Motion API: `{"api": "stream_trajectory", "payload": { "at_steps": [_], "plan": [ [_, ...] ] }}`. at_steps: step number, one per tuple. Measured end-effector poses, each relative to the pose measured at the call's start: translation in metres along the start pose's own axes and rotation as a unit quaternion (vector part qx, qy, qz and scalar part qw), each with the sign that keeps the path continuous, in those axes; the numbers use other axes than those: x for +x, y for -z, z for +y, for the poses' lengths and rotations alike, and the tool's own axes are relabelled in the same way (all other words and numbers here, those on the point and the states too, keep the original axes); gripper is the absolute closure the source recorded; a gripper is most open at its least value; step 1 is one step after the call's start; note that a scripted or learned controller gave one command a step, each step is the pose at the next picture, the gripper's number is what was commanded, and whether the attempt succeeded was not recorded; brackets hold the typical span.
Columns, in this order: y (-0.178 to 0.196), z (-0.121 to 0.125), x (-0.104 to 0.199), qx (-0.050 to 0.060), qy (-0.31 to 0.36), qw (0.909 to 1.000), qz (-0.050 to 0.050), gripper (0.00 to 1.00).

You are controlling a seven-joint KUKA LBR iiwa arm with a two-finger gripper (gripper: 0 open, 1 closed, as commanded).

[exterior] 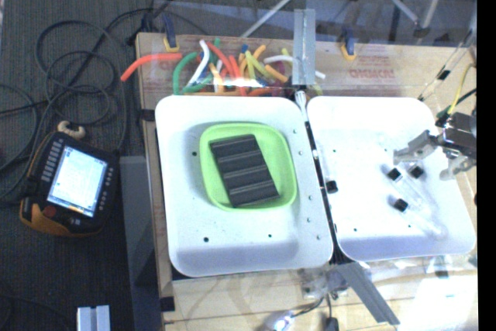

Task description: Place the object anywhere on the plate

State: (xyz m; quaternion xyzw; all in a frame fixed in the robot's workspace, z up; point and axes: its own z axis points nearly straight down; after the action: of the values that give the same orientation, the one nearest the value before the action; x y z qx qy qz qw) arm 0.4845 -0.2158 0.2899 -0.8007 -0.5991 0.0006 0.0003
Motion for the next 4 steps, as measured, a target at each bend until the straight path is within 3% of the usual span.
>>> {"api": "stream_trajectory", "payload": {
  "at_steps": [2, 3, 4],
  "plan": [
    [0.142, -0.001, 0.003, -0.002, -0.111, 0.9938, -0.001, 0.00],
    [0.144, 0.000, 0.002, -0.001, -0.140, 0.9902, -0.001, 0.00],
    [-0.006, -0.001, 0.003, 0.001, -0.152, 0.9883, 0.000, 0.00]
  ]
}}
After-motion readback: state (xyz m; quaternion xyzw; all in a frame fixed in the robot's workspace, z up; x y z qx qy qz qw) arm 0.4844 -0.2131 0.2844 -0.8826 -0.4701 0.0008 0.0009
